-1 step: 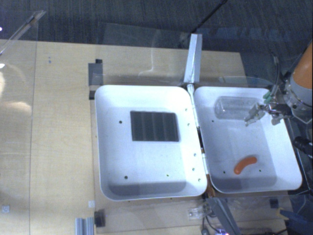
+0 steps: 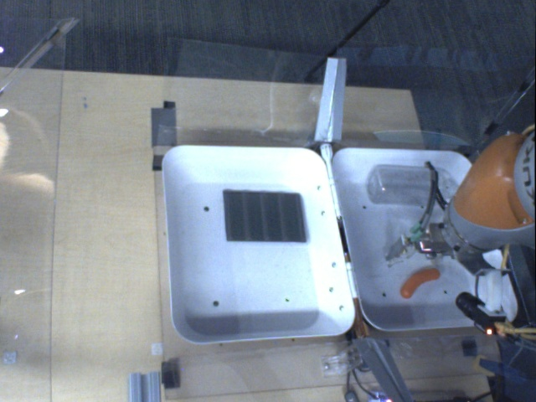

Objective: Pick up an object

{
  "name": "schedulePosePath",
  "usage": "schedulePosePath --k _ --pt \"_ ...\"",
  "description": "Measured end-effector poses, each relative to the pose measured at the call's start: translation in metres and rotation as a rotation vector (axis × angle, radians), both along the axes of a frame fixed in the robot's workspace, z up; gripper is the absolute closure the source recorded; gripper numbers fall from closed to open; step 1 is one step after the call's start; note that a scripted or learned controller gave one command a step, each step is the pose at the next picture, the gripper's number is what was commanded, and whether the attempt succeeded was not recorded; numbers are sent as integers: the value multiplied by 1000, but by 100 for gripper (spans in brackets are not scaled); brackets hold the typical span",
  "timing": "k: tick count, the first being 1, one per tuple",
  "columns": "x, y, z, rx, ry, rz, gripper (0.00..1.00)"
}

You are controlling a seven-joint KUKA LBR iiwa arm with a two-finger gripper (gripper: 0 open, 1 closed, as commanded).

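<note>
The orange sausage-shaped object (image 2: pixel 419 282) lies in the right bin (image 2: pixel 368 300), long axis 2-to-8 o'clock. The tool (image 2: pixel 421 243) is at its 12 o'clock; tool state cannot be determined.

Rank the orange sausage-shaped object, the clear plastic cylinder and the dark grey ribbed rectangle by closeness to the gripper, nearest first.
From the gripper:
1. Orange sausage-shaped object, right bin, just below the gripper.
2. Clear plastic cylinder, right bin, near its far wall.
3. Dark grey ribbed rectangle, middle of the left bin.

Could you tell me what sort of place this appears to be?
Probably a robotics lab's grasping test bench: a grey and orange arm reaches over two white bins, on a wooden benchtop with loose cables.
</note>
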State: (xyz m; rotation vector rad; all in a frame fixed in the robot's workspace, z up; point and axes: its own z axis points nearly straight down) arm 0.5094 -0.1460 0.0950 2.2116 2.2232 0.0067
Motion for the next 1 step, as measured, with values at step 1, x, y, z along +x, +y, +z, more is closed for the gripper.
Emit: schedulePosePath --k 1 --pt "3 1 11 -1 -6 2 100"
